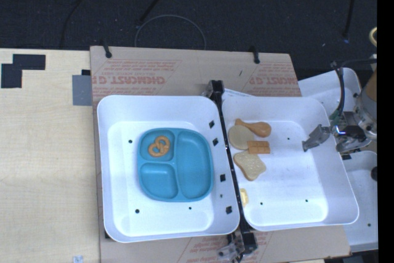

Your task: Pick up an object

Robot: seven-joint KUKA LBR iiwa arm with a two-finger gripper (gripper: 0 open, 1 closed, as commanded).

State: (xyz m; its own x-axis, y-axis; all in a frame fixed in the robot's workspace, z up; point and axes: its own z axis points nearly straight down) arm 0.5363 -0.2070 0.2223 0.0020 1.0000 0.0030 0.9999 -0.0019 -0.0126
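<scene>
In the right bin (289, 206), near its left wall, lie several toy foods: a tan drumstick (253, 129), a round pale piece (237, 137), a small orange cracker (259, 147) and a beige bread slice (250, 165). A small yellow piece (244, 197) sits lower against the divider. My gripper (315, 138) hangs over the right side of this bin, about a hand's width to the right of the foods, with nothing seen in it.
The left bin (117, 206) holds a blue divided plate (184, 175) with a pretzel (159, 146) in its upper-left compartment. A black divider (225, 151) joins the two bins. Cardboard (184, 74) lies under them, and cables run by the arm at the right.
</scene>
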